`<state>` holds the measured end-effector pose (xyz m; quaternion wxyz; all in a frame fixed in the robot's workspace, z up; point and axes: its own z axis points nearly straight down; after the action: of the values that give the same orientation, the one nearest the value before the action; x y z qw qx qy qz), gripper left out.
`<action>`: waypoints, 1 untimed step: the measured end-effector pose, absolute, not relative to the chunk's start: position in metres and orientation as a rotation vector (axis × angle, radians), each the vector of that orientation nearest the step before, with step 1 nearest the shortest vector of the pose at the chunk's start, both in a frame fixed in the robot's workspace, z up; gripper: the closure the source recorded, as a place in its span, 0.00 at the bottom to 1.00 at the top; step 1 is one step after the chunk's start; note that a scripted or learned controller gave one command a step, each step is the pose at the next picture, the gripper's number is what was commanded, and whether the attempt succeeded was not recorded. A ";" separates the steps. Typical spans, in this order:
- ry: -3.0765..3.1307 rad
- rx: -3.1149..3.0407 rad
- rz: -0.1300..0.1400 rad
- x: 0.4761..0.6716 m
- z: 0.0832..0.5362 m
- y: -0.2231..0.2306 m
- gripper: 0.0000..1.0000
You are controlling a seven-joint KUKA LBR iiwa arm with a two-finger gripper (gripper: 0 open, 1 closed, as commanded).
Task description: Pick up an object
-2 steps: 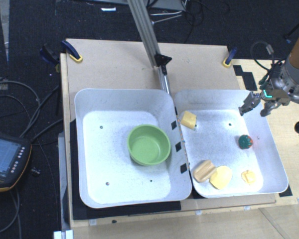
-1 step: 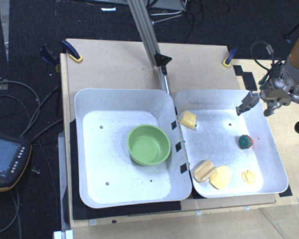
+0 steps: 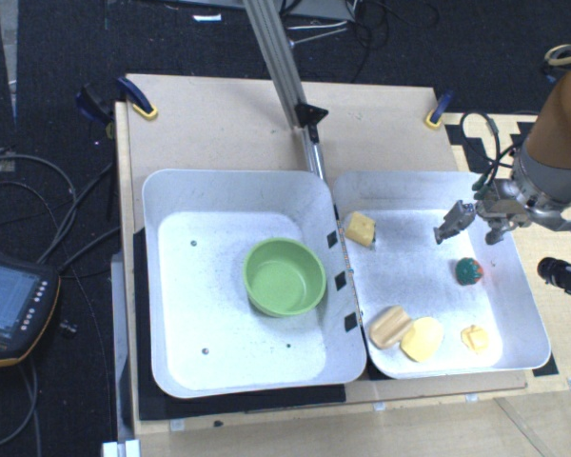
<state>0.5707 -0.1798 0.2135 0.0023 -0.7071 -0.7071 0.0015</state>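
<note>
arm reaching in from right, tool (image 3: 474, 224) open above green ball (image 3: 469, 271)

You are looking at a robotics lab: a plywood bench (image 3: 228, 127) clamped at its corners, loose black cables (image 3: 48, 174) on dark carpet, a handheld black teach pendant (image 3: 9, 310), an aluminium camera pole (image 3: 271, 41).

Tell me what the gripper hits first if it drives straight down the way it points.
Likely the bare floor of the right bin, just left of the green ball. The gripper hangs above it; depth is unclear.
</note>
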 end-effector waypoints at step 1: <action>-2.219 -2.219 0.003 0.568 0.171 -0.177 0.00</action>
<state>0.5679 -0.1775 0.1707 0.0017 -0.7070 -0.7072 0.0011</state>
